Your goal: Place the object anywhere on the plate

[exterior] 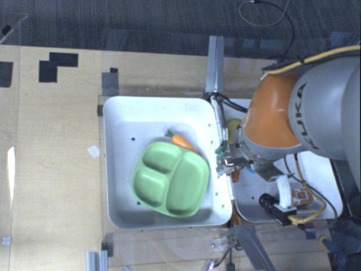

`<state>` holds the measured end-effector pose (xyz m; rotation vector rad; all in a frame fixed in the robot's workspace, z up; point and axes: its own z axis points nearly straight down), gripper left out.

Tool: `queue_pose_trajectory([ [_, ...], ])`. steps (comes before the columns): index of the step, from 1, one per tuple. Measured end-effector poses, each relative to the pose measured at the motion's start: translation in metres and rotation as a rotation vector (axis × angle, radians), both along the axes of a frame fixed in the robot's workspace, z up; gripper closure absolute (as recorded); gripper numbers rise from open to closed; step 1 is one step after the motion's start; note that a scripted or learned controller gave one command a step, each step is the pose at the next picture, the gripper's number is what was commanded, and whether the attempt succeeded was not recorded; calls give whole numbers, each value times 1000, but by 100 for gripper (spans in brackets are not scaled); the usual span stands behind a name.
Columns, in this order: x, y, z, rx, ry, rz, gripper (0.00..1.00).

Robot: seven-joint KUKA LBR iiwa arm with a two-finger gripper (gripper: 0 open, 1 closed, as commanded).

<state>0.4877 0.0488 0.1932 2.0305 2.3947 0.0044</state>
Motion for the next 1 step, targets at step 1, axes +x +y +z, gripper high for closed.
queue_pose_trajectory([
  [1, 0, 32, 20, -1, -2, 243, 100],
])
